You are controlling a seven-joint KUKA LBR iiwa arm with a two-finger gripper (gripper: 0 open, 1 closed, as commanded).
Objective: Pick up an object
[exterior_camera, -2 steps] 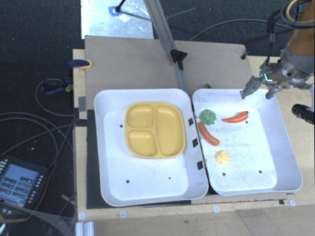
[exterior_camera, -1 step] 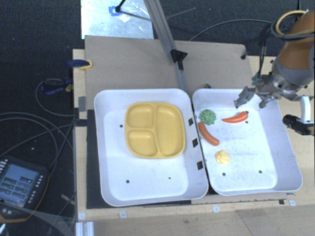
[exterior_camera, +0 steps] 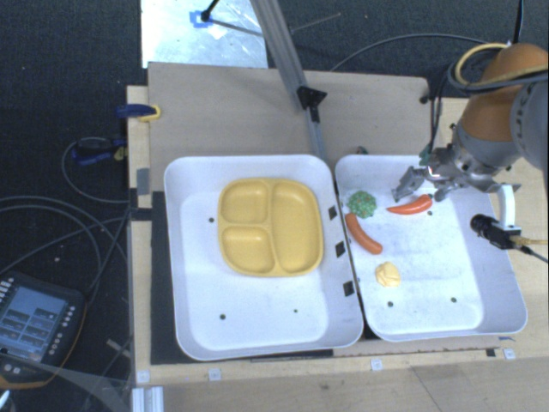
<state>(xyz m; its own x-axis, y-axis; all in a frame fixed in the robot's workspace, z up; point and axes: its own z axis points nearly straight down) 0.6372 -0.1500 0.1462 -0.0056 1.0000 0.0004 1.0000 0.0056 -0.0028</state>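
Your gripper (exterior_camera: 426,181) hangs low over the right bin (exterior_camera: 480,316), near its far edge, directly above the chili (exterior_camera: 410,205); whether it is apart or together you cannot tell. Toward that bin's left wall you see broccoli (exterior_camera: 361,203), a sausage (exterior_camera: 363,233) and a yellow lump (exterior_camera: 388,274). The left bin (exterior_camera: 257,329) carries a yellow tray (exterior_camera: 268,227).

A pale wooden counter (exterior_camera: 223,110) stands on dark carpet (exterior_camera: 60,67). Black cables (exterior_camera: 77,221) trail over the floor beside a grey control pendant (exterior_camera: 34,316).
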